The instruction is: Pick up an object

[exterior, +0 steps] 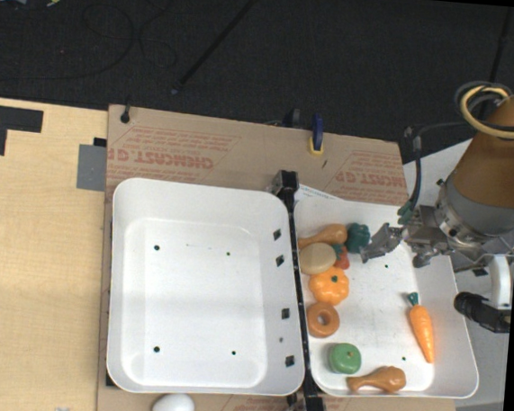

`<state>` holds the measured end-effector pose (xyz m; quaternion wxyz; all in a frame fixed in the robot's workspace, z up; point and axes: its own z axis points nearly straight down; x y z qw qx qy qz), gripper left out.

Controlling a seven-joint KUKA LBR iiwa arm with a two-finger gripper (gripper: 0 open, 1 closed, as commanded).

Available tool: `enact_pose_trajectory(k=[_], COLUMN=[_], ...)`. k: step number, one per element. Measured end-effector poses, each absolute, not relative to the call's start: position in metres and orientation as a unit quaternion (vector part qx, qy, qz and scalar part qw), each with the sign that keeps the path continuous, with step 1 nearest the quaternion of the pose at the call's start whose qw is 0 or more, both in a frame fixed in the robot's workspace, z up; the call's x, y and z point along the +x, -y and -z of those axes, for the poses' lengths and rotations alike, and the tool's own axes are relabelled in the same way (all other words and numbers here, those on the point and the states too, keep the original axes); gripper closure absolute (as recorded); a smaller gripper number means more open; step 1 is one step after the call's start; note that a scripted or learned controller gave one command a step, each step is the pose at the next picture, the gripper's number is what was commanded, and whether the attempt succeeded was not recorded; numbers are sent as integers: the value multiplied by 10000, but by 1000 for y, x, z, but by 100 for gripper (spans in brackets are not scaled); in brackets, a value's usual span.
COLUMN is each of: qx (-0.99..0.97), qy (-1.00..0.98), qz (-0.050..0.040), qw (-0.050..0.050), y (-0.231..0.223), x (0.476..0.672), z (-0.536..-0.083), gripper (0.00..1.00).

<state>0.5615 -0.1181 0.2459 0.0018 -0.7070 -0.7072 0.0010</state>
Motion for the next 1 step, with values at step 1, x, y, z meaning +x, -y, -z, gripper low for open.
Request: enact_pose_trajectory(k=[1], qx=[-7075], qy=[7066], qz=[-47], qw=[80], y=[87], x=[532], z=[-120], gripper=[0])
